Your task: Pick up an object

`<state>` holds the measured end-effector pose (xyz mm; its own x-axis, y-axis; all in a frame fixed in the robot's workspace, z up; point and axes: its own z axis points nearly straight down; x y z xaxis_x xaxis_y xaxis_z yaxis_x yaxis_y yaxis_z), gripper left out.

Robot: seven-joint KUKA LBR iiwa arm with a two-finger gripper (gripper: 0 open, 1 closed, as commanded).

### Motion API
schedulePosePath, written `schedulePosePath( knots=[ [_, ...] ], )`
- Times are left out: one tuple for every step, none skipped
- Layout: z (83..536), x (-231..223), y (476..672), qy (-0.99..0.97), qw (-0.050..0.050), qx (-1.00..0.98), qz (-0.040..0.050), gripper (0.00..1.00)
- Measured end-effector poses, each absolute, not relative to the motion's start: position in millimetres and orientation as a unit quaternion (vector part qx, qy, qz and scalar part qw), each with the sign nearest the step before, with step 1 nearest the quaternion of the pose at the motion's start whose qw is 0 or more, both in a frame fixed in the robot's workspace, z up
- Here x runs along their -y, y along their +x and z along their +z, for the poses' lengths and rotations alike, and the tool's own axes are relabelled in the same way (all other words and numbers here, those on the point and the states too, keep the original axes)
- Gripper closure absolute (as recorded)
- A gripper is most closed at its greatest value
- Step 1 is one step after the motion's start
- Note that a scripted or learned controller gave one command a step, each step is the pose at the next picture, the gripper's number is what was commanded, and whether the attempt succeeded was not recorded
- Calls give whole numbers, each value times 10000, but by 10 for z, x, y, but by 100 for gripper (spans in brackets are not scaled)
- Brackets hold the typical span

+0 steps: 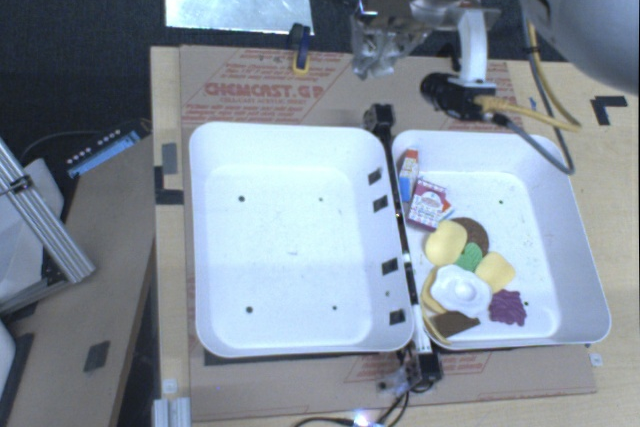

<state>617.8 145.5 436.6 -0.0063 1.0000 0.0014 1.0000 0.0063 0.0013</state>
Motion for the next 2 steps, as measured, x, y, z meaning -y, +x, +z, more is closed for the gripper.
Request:
schedulePosePath(
  knots=[
    [4365,-501,6702,-7098,-27,7044,-1,100],
    [4331,-1054,6436,-7041,6,7101,-11,100]
  ],
)
